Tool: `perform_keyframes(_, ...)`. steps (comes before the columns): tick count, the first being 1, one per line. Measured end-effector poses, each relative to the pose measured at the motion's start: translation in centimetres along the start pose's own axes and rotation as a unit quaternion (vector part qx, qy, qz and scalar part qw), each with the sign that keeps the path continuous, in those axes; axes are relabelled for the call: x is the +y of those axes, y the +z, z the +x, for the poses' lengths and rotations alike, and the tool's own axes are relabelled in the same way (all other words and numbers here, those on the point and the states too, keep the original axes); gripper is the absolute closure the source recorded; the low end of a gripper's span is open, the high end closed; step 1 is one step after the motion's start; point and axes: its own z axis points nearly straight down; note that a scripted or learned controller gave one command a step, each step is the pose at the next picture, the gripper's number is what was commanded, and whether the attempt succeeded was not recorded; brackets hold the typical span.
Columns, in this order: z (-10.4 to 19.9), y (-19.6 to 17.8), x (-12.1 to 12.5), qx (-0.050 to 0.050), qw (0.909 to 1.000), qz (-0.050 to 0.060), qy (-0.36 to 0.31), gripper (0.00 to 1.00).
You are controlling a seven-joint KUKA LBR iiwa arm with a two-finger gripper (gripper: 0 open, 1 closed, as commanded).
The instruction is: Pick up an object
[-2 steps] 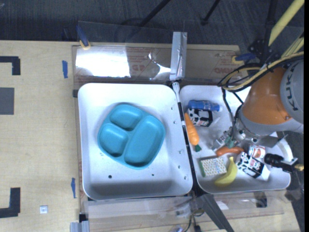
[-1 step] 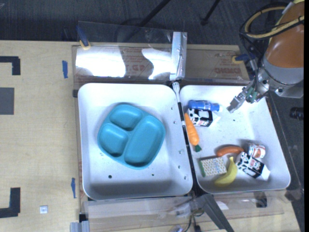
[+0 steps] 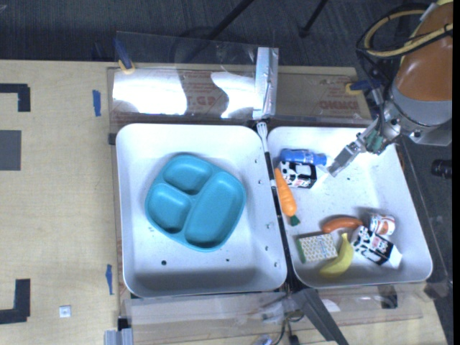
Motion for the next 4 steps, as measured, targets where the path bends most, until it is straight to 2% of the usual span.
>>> perform_keyframes(1, 2.5, 12.1, -5.8, 0.001, 1.0, 0.001, 0.005, 0.0)
perform_keyframes(2, -0.1, 15.3, -10.2, -0.003, 0.9961, -0.006, -0.088, 0.0)
perform_keyframes(3, -0.2, 14.3, -10.2, -0.004, 0.9962, -0.007, -0.086, 1.0)
perform_keyframes(4, -7.7, 6.6, -9.5, 0.0, 0.9994, 0.0, -0.035, 1.0)
